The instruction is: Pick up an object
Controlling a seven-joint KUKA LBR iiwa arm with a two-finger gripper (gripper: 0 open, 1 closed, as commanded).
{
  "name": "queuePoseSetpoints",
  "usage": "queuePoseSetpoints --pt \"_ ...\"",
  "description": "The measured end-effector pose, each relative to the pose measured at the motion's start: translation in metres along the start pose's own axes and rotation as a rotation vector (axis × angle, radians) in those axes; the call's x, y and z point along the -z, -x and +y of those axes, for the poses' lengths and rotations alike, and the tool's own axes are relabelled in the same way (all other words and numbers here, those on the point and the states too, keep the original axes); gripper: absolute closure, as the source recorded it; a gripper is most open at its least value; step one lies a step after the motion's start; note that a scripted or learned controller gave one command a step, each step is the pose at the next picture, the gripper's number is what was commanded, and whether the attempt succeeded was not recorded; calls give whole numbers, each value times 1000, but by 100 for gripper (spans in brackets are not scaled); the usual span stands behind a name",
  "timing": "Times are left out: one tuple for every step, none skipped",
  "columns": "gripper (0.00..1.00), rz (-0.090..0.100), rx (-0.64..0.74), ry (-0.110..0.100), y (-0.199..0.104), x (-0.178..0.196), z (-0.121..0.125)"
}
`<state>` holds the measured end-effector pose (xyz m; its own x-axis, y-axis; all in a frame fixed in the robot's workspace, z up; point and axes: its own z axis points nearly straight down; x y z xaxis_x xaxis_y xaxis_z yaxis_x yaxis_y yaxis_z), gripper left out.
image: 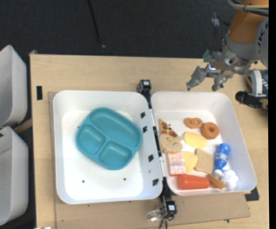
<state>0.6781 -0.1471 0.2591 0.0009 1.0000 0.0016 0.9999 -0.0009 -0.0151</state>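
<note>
Gripper [205, 81] is hanging above the right bin's [233, 104] far rim, fingers spread apart, gripping nothing. Objects are lying in that bin — two doughnuts [202, 126], a blue bottle [221, 157], a red block [193, 182], a pink packet [176, 163] whose print is too small to read. A teal divided tray [109, 138] is sitting in the left bin [61, 175].

Setting: a robotics lab test station, not a home or kitchen. A plain light-wood bench [128, 70] sits against a dark floor at the top of the frame. Two shallow white bins [61, 128] are fixed side by side at centre, joined by black clips [144, 85]. An industrial arm [245, 27], grey and orange, enters at upper right. The right bin holds toy food [195, 151]; the left holds a teal divided tray [109, 137]. White containers [2, 87] stand at far left.
</note>
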Motion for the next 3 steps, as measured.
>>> queuePoseSetpoints --pt "0 -1 2 12 -1 7 2" --pt "0 -3 4 9 -5 -40 3" --pt "0 -2 2 7 -3 -91 -6"
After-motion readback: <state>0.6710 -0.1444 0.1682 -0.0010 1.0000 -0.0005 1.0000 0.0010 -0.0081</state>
